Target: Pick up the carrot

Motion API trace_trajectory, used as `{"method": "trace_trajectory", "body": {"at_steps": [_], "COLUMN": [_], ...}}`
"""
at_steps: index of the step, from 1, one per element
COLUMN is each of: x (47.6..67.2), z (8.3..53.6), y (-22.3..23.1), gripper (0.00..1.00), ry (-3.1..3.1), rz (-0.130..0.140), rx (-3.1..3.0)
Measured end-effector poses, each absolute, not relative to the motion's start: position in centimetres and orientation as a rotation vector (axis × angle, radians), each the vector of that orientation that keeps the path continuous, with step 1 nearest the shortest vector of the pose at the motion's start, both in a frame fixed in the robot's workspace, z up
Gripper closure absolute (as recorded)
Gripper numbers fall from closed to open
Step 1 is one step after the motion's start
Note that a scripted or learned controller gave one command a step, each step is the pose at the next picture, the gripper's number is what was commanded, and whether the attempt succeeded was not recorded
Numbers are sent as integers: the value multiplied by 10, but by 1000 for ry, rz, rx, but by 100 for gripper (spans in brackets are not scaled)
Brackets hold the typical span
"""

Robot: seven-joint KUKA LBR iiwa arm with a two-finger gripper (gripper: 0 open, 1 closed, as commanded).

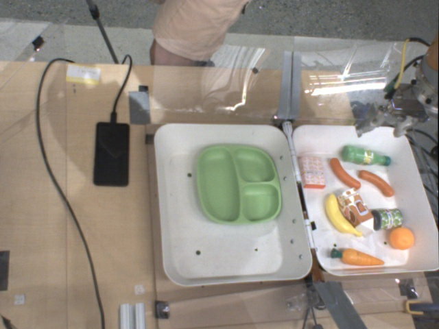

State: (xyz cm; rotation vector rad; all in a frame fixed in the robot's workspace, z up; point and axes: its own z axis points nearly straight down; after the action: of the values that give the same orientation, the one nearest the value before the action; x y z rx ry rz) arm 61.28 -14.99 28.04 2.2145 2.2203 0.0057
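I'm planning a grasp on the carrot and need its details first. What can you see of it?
The carrot is a small toy-like piece, plastic by its look: an orange tapered body with a dark green stub at its left end and its tip pointing right. It lies flat, nearly level in the view, at the near edge of the right bin. The banana lies just above it and the orange up to its right; whether either touches it I cannot tell.

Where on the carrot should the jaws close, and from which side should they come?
Best across the thick orange middle of the carrot, coming from above. It lies flat near the front wall of the right bin, green top pointing left, tip right. Closing across its narrow width probably suits; the orange sits close behind.
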Motion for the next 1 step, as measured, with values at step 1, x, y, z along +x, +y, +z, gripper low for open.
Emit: {"method": "trace_trajectory", "body": {"at_steps": [1], "x": [533], "z": [238], "y": [-126], "gripper": [0], "ry": [2227], "rz": [4], "rx": [2211]}}
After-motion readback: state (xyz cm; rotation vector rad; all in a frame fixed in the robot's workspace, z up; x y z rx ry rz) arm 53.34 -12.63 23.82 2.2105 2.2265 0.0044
